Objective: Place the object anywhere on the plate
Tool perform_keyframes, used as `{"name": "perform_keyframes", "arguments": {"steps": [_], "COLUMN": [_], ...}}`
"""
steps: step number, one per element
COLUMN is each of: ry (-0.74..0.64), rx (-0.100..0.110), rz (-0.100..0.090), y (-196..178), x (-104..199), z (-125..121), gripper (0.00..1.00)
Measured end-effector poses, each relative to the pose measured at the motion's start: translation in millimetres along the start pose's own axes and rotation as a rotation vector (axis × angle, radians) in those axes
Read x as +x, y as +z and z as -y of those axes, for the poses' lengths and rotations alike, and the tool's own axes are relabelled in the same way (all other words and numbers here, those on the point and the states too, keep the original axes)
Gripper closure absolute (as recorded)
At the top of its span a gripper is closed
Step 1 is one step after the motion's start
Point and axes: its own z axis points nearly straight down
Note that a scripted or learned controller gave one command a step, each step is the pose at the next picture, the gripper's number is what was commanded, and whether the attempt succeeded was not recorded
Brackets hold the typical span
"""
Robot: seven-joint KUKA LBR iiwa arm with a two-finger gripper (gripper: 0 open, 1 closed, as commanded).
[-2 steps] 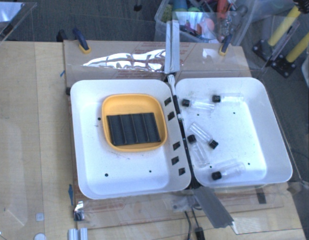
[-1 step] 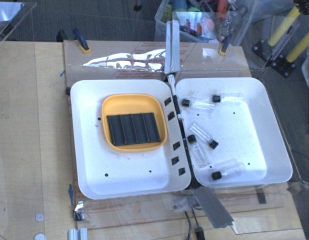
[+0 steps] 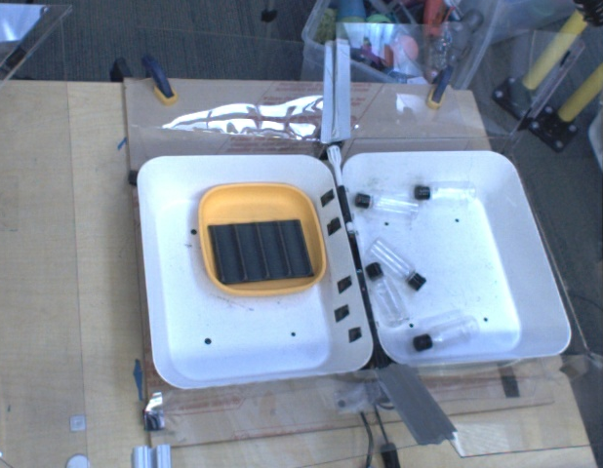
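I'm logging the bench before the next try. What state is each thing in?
Yellow plate: in the left bin, upright, holding a black ribbed insert.
Black ribbed insert: lying flat on the plate.
Clear vials with black caps: capped, lying on their sides, scattered in the right bin.
Storage box behind the bins: full of assorted items.

Nothing to call on the arm, the wrist or the gripper right now: pose and state cannot be told from this camera view.
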Motion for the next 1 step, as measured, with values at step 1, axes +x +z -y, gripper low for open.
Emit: {"name": "perform_keyframes", "arguments": {"steps": [1], "ry": [-0.003], "rx": [-0.001], "rz": [0.000], "y": [-0.4], "x": [0.2], "z": [2.0], "gripper": [1.00]}}
